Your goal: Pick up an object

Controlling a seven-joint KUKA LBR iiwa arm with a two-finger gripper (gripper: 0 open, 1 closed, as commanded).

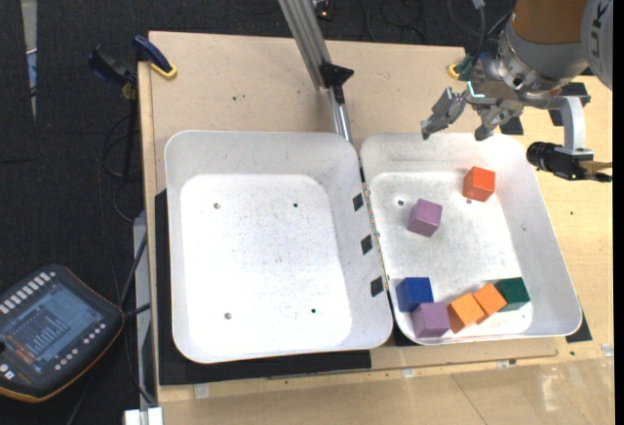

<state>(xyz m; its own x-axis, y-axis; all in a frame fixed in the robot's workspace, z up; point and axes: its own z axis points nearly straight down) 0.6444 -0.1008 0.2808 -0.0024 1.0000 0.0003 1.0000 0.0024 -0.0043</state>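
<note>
The right bin [546, 248] holds several small blocks. An orange block [479, 183] lies near its far side, and a purple block [424, 217] sits close to the middle. Along the front rim lie a blue block [414, 292], a second purple block [431, 319], a second orange block [470, 306] and a green block [512, 293]. My gripper [458, 122] hangs above the bin's far rim, up and left of the orange block. Its fingers are spread open with nothing between them.
The left bin [185, 218] stands beside the right one. A slanted metal pole [297, 9] crosses the bench's far side and ends at the gap between the bins. A blue and yellow clamp [146, 56] sits at the far left corner. A teach pendant [49, 326] lies off the bench, bottom left.
</note>
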